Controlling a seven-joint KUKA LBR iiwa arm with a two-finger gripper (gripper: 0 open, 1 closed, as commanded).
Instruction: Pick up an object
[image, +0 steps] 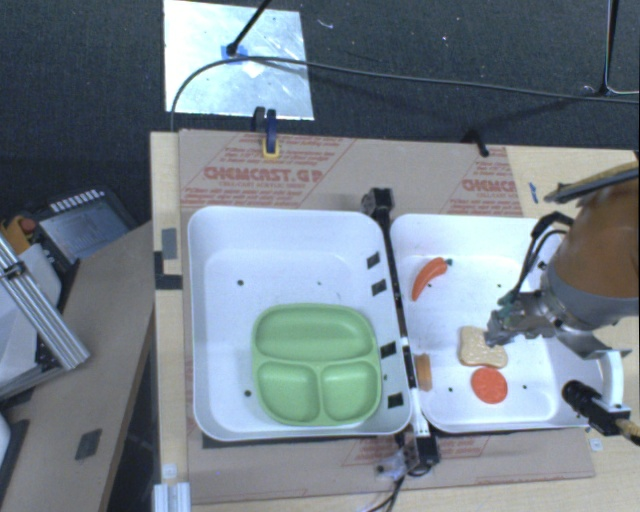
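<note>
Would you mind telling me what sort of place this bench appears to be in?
Most likely a robotics lab test bench: two white bins sit on a cardboard sheet, toy-like items such as a green divided plate lie inside, and the end effector reaches in.

The arm (600, 265) is showing a rounded orange-brown band above a grey wrist section, with black cables running down toward its dark metal gripper (500, 328).
</note>
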